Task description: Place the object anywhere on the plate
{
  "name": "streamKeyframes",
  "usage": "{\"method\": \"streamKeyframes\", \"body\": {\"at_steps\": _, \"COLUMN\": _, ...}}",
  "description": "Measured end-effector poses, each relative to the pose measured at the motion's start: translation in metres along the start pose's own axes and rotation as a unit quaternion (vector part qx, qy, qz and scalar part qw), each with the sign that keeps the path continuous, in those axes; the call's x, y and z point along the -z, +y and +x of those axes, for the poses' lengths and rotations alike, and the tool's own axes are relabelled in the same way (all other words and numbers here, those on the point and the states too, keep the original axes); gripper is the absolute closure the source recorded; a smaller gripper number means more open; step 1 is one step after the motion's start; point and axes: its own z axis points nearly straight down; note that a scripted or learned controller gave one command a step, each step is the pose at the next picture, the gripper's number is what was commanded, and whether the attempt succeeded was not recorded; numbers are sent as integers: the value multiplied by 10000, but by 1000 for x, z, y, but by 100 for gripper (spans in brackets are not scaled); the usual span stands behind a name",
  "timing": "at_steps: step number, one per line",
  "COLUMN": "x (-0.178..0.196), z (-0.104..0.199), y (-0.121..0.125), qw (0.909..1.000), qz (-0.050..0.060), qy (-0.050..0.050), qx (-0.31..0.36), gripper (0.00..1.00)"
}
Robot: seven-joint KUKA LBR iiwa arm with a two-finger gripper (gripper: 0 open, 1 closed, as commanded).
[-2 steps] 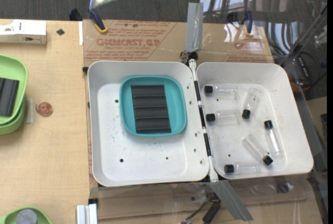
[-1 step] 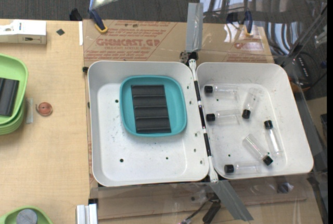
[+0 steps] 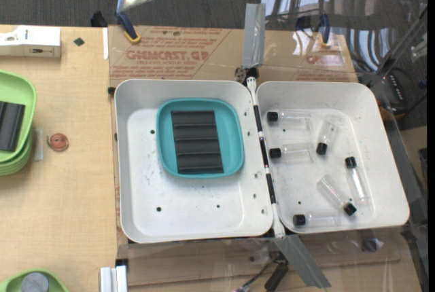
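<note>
The teal plate (image 3: 200,139) sits in the left bin (image 3: 136,202), a little above centre, with a dark ribbed insert (image 3: 197,141) filling its middle and nothing else on it. The things to move are over in the right bin (image 3: 380,148): clear vials with black caps, scattered loosely. One lies near the top left (image 3: 289,119), one by the dividing edge at mid-height (image 3: 292,151), one tilted at upper right (image 3: 327,134), one standing along the right side (image 3: 355,178), one slanting at lower right (image 3: 336,194), and one flat along the bottom (image 3: 316,219). As for the gripper, I cannot tell whether it is loose or clenched, and no vial has reached the plate yet. So the step in hand looks like the pick itself. I would go for the vial by the dividing edge: it lies apart from the others and close to the plate. Since these are round, clear and likely slippery, the fingers should close across the body rather than along it, away from the cap, and the lift should clear both bin rims before crossing over. The two vials at lower right lie almost touching, so they look like poorer choices.
</note>
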Motion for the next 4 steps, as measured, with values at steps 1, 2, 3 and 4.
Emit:
{"method": "streamKeyframes", "body": {"at_steps": 1, "x": 0, "z": 0, "y": 0, "qw": 10000, "qz": 0, "qy": 0, "qx": 0, "gripper": 0}}
{"method": "streamKeyframes", "body": {"at_steps": 2, "x": 0, "z": 0, "y": 0, "qw": 10000, "qz": 0, "qy": 0, "qx": 0, "gripper": 0}}
{"method": "streamKeyframes", "body": {"at_steps": 3, "x": 0, "z": 0, "y": 0, "qw": 10000, "qz": 0, "qy": 0, "qx": 0, "gripper": 0}}
{"method": "streamKeyframes", "body": {"at_steps": 4, "x": 0, "z": 0, "y": 0, "qw": 10000, "qz": 0, "qy": 0, "qx": 0, "gripper": 0}}
